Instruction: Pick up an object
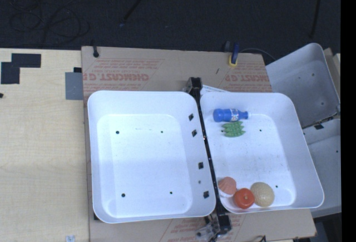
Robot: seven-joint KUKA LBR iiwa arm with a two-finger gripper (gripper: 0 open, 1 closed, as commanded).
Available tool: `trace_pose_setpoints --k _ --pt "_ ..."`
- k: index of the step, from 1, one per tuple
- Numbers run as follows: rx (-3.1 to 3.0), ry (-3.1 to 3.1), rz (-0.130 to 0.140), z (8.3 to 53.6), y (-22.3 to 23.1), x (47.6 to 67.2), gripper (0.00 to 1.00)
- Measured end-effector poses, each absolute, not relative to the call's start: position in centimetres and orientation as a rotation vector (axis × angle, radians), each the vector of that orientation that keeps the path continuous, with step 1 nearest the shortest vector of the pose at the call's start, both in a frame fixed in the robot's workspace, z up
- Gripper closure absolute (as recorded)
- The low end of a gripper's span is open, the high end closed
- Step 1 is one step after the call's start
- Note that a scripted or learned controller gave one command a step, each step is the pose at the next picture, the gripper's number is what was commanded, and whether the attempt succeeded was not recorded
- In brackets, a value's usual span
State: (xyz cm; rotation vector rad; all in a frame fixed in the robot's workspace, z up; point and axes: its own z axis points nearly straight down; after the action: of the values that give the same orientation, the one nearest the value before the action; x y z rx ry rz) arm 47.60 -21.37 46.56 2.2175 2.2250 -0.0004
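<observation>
Bottle (230, 115) and leaf (233, 130) behind three balls (244, 198), right bin (300, 141)

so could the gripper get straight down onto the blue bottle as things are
Probably yes. The blue bottle lies on its side near the far wall of the right bin, nothing over it. The green toy sits just beside it and might crowd the fingers.

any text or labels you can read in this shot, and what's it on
"CHEMC..ZT, G P": red print, upside down, on the cardboard behind the left bin; only partly legible.
More red print on the cardboard behind the right bin and at its near edge: too blurred to read.
Blue bottle: no readable label.
</observation>
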Motion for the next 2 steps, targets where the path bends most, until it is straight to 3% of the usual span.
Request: trace_pose_setpoints --k 1,2 --pt "2.219 2.223 -0.002 46.5 -21.4 52.0 0.00" --pt "2.225 2.219 -0.001 47.7 -20.9 47.5 0.00"
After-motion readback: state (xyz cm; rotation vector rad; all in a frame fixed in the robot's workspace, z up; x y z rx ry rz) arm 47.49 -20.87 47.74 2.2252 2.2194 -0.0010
